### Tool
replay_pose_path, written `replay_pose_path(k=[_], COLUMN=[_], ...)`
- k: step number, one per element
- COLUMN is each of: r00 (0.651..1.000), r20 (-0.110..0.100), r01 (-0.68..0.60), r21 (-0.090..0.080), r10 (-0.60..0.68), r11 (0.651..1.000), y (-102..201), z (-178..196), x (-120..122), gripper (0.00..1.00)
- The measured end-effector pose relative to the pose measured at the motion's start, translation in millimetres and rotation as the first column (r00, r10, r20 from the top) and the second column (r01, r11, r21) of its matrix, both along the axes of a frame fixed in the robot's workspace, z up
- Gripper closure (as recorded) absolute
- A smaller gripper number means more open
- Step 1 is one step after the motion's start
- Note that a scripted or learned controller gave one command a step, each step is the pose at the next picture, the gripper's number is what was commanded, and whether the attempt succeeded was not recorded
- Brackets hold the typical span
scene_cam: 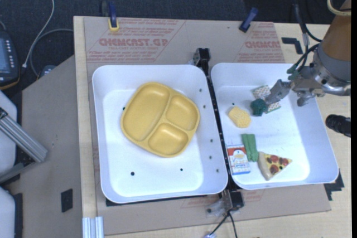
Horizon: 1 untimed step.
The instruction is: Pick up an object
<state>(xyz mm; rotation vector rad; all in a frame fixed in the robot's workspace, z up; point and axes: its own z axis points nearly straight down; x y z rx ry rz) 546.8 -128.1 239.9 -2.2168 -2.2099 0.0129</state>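
Pizza slice (274, 164) lies nearest, at the lower right of the right bin (318, 136): flat toy wedge, tan crust, red top with dark dots. Just left of it a small red-and-white carton (238, 159), flat, with a green ridged stick (249, 147) standing lengthwise just above, both close to the bin's left wall.

Mid-frame: a yellow corn piece (239, 116), stubby, bumpy surface, apart from the rest. Above and right of it, a dark teal lump (258, 107), rounded and matte, resting against a pale patterned card (264, 94) (a flat packet, by my guess).

Claw (271, 100) reaches in from the right edge, grey finger slanting down-left, its tip touching or just over the teal lump. Whether it is spread or pressed together, I cannot tell. Teal lump lies immediately down-left of the tip, so the likely grab is a short drop, not a traverse; corn is next nearest, further down-left.

Left bin (111, 175) holds a yellow three-compartment plate (160, 119), smooth plastic, rounded corners. Both bins sit on a cardboard-covered table (167, 36).
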Motion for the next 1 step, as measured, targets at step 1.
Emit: replay_pose_path(k=[1], r00=[1.0], r20=[0.013], r01=[-0.003], r21=[-0.002], r10=[0.003], r11=[1.0], y=[0.4], z=[7.2], x=[2.5], gripper=[0.0])
